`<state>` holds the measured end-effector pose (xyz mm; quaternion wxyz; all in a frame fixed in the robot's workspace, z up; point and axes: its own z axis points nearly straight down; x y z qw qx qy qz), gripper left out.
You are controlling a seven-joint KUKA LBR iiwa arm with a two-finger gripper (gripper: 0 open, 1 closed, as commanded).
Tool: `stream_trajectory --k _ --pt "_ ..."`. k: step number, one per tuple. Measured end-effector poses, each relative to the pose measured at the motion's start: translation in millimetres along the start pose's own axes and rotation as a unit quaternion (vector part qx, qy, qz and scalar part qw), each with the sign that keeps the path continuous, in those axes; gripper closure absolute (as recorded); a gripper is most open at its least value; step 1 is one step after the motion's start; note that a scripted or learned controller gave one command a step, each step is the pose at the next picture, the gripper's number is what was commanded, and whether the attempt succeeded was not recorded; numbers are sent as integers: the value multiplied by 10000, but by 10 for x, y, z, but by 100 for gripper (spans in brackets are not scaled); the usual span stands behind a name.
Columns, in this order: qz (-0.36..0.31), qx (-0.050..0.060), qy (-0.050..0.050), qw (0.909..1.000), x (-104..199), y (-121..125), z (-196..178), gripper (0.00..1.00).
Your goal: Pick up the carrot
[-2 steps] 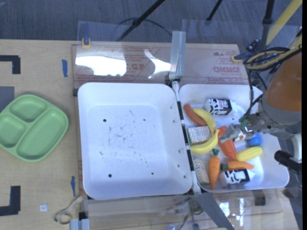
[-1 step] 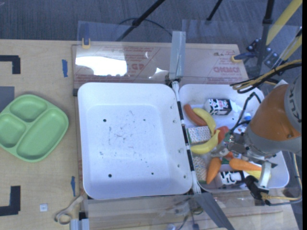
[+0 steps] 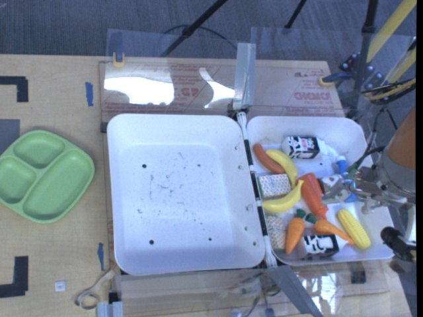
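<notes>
Three carrot-like orange pieces lie in the right bin (image 3: 354,132). The largest carrot (image 3: 312,193) lies at the bin's middle. A small carrot with a green top (image 3: 294,234) rests near the front left, and another carrot (image 3: 330,228) lies beside it to the right. My gripper (image 3: 338,191) reaches in from the right, low over the bin. It is just right of the large carrot and above the corn (image 3: 353,226). I see nothing held in it.
The right bin also holds two bananas (image 3: 285,199), a red sausage (image 3: 267,158), two black-and-white cartons (image 3: 302,146), a blue bottle (image 3: 338,164) and a wafer block (image 3: 273,184). The left bin (image 3: 177,190) sits beside it. A green divided plate (image 3: 43,175) lies far left.
</notes>
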<state>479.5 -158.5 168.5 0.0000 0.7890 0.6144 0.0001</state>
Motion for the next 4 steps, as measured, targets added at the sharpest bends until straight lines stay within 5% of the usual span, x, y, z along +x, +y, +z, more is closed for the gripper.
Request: stream_trajectory --k 1,2,3,4 --pt "-622 -5 -1 9981 581 -142 -244 0" --pt "-1596 -5 -1 9872 521 -120 711 0" --pt "-1592 -22 1 9872 524 -111 606 100" --pt "-1294 4 1 9916 1199 82 -491 100"
